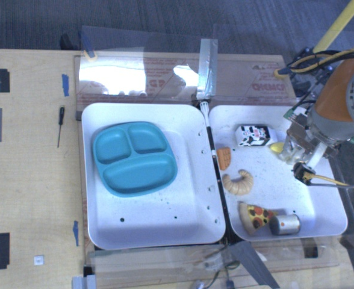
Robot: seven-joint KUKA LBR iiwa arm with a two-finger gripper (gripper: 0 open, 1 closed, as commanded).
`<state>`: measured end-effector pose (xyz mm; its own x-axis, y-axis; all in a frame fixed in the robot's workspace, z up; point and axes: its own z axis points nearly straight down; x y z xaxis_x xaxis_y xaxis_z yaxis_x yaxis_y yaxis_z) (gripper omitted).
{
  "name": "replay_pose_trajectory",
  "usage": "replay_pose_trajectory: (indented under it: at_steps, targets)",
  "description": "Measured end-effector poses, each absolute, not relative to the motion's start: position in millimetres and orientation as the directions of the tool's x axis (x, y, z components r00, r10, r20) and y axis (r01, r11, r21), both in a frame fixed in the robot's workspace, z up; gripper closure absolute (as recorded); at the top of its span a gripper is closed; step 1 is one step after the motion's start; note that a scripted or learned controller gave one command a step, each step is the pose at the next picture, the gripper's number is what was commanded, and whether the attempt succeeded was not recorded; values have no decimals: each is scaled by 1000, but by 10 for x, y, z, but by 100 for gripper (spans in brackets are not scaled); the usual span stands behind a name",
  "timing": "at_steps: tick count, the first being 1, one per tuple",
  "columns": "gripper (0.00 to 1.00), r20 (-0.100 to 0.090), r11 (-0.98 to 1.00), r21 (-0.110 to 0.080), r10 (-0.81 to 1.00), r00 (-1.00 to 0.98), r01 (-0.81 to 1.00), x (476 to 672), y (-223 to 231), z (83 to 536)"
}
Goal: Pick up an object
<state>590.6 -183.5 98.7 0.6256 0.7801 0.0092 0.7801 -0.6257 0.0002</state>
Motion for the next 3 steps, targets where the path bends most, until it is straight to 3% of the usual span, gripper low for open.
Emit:
replay_pose_trajectory:
  at_steps: [1, 2, 3]
  targets:
    - [100, 3, -838, 0, 546, 838, 546, 6328, -1309, 869]
    - [100, 3, -950, 1, 312, 950, 312, 6253, -1563, 866]
    - [100, 12, -975, -25, 219, 976, 220, 6048, -1941, 882]
